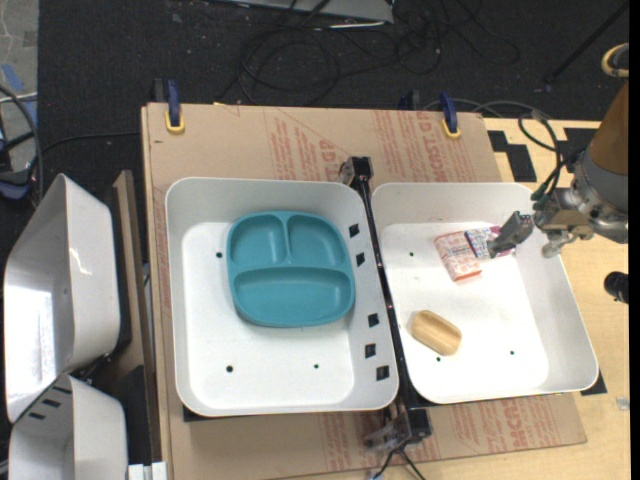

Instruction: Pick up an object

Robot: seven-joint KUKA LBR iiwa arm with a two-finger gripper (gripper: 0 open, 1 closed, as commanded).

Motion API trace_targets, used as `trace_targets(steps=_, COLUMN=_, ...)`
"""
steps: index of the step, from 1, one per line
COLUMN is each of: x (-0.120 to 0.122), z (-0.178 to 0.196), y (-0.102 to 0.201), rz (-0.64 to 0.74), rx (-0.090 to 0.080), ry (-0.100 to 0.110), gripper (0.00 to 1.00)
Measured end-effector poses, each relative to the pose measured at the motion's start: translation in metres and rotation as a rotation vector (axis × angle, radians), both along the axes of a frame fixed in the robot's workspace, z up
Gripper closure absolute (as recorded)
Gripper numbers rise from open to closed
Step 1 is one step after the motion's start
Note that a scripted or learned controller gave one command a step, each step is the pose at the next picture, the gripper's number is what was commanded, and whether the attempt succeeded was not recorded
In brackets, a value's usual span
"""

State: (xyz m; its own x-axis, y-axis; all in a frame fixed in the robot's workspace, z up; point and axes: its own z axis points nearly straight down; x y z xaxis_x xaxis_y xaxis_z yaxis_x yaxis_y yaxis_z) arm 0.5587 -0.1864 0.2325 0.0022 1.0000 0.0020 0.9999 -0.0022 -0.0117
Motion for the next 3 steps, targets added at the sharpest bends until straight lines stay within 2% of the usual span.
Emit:
trace_targets(steps=1, x=0.003, z=0.006, y=0.000, rz=0.003, rx=-0.002, ry=-0.011, gripper=0.00)
trace_targets(steps=2, x=0.003, z=-0.038, y=-0.005, rz=0.001, rx=-0.002, ry=-0.009, gripper=0.00)
trace_targets(steps=3, x=-0.007, z=-0.092, y=0.001, rz=0.000, rx=0.000, ry=-0.006, gripper=0.00)
